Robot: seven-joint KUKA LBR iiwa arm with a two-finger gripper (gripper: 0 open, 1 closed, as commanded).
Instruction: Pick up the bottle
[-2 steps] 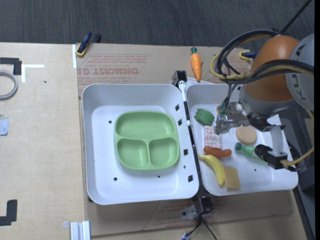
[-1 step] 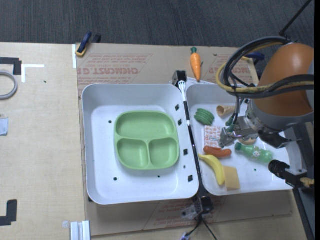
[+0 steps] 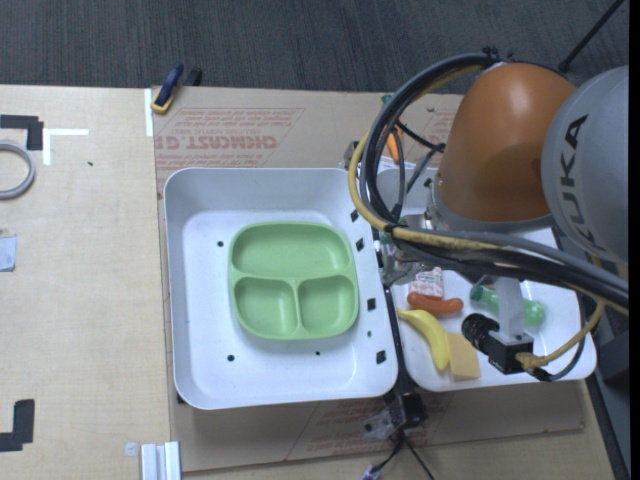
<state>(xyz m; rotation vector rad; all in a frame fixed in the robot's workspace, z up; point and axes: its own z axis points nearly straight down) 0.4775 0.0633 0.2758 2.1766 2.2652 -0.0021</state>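
Green three-compartment plate (image 3: 295, 293) in left bin (image 3: 190, 298), banana (image 3: 430, 336), cheese wedge (image 3: 463, 356), hot dog (image 3: 435, 306) crowding right bin (image 3: 575, 363) near its front rim.

The grey arm (image 3: 590, 168) carries the brand name KUKA in black capitals, running down its casing at the right edge. The cardboard sheet (image 3: 230, 133) under the bins bears red print, upside down and mirrored from here; one line seems to read "CHEMCAST", the rest too small to read.
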